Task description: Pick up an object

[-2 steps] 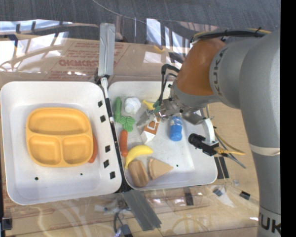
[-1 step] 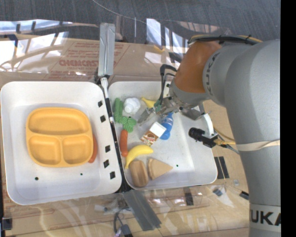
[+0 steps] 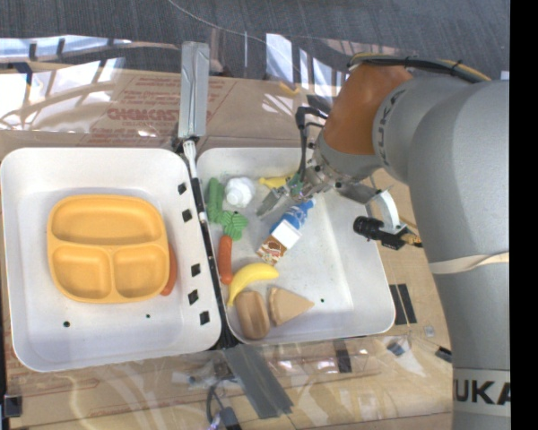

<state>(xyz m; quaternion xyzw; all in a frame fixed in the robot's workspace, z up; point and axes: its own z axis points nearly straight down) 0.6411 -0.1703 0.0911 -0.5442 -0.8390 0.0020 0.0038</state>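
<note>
My gripper (image 3: 278, 197) hangs low over the upper middle of the right bin (image 3: 363, 280), pointing down-left. Just below it lies a small white bottle with a blue cap (image 3: 293, 222), tilted, with a brown-and-white carton (image 3: 270, 251) at its lower end. A yellow piece (image 3: 273, 184) and a white ball (image 3: 238, 192) lie just left of the gripper. Green toy vegetables (image 3: 221, 206), a carrot (image 3: 225, 256), a banana (image 3: 250, 278) and two bread pieces (image 3: 271, 309) fill the bin's left and front. I see nothing held in the gripper.
The left bin (image 3: 22, 240) holds a yellow divided plate (image 3: 108, 249) with a thin orange item (image 3: 169, 278) along its right edge. The grey arm (image 3: 448, 177) covers the right bin's right side. A black part (image 3: 377, 229) juts out near the wrist.
</note>
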